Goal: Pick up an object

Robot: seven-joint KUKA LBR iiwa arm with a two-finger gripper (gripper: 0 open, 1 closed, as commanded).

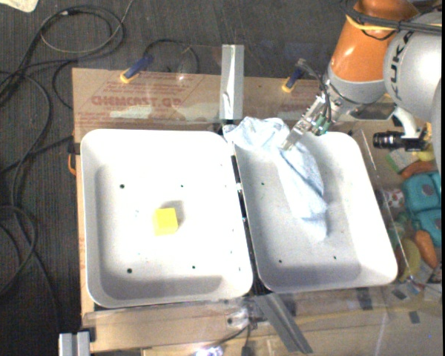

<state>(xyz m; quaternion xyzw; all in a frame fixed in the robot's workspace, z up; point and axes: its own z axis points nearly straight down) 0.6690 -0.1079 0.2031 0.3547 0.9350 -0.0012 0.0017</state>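
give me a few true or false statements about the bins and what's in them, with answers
1. A yellow block lies in the left bin. True.
2. A pale blue cloth lies in the right bin. True.
3. The cloth lies wholly inside its bin. False: its upper end drapes over the bin's far left corner.
4. The gripper is above the yellow block. False: it is at the cloth, over the right bin.
5. The block touches the cloth. False: they are in separate bins.
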